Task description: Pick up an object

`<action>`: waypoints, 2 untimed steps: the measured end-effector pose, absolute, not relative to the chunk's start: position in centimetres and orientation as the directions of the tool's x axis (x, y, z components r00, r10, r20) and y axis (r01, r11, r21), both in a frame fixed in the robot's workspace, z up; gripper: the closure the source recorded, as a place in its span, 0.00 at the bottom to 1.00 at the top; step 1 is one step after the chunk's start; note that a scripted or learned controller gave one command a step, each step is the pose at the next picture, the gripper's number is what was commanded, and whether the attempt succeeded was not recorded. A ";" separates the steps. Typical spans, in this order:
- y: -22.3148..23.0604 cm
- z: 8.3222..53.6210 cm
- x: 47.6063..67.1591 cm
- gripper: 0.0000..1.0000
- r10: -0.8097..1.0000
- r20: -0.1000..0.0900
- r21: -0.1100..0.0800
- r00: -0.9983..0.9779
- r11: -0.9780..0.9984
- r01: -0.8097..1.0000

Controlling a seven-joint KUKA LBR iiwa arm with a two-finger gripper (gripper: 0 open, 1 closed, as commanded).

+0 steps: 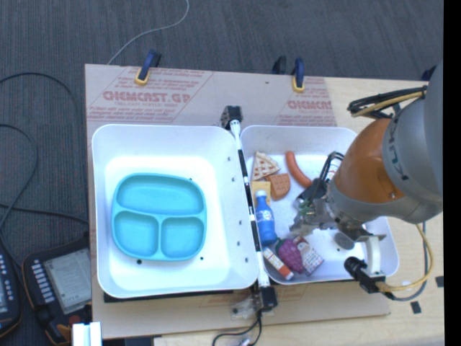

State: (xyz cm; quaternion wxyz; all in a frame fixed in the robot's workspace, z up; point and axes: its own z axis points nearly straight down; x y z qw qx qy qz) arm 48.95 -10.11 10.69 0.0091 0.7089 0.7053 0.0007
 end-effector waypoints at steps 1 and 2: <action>-10.1 10.7 48.9 0.00 1.000 -0.012 0.014 0.005 -0.005 1.000; -10.1 11.5 49.0 1.00 1.000 -0.011 0.012 0.004 -0.004 1.000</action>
